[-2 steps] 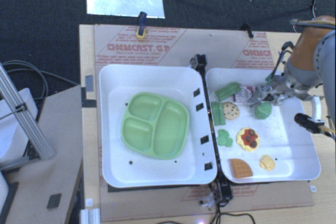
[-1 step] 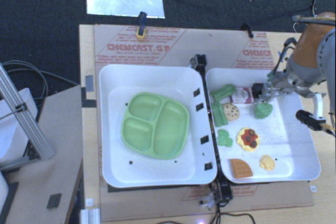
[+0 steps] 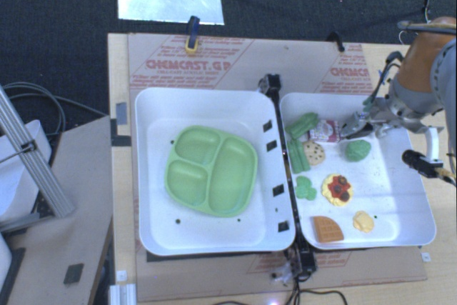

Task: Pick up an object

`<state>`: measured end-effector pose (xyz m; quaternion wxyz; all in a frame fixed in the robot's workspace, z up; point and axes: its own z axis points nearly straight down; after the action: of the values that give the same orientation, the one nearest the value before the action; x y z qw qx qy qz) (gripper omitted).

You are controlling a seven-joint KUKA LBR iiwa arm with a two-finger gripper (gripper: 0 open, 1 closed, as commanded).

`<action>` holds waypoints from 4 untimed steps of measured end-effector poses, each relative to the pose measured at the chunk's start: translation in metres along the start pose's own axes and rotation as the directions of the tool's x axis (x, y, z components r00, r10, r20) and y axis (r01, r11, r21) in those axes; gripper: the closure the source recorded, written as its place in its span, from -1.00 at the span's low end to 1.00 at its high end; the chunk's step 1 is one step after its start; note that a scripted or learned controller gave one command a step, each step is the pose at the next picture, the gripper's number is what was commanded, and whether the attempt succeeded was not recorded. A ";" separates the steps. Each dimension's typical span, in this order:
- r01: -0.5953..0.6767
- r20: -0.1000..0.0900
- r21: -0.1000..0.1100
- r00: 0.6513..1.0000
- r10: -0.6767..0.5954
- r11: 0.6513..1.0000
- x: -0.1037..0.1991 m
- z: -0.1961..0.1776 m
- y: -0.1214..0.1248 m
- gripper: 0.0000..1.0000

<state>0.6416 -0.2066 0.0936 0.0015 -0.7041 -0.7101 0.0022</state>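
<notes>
Nearby, cookie [image 3: 313, 151] beside green strip [image 3: 298, 156]

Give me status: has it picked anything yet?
Done: the arm has reached into the right bin, and the tool sits low beside the green lump. In hand: nothing visibly between its fingers. Left: grasp and lift. The cookie, pizza and waffle lie in the bin; the green tray sits in the left bin.

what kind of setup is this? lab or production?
Likely a robot grasping lab: two white bins clamped on a bench, toy food like a plastic pizza, and a green divided tray.
</notes>
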 end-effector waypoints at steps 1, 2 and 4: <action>0.003 -0.002 0.004 1.000 -0.003 1.000 0.000 -0.011 0.000 1.00; 0.005 -0.003 0.004 1.000 -0.005 1.000 0.001 -0.011 0.000 -1.00; -0.007 -0.002 -0.004 1.000 0.007 1.000 0.026 0.009 -0.043 -1.00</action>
<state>0.5979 -0.1806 0.0844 0.0005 -0.7065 -0.7077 0.0001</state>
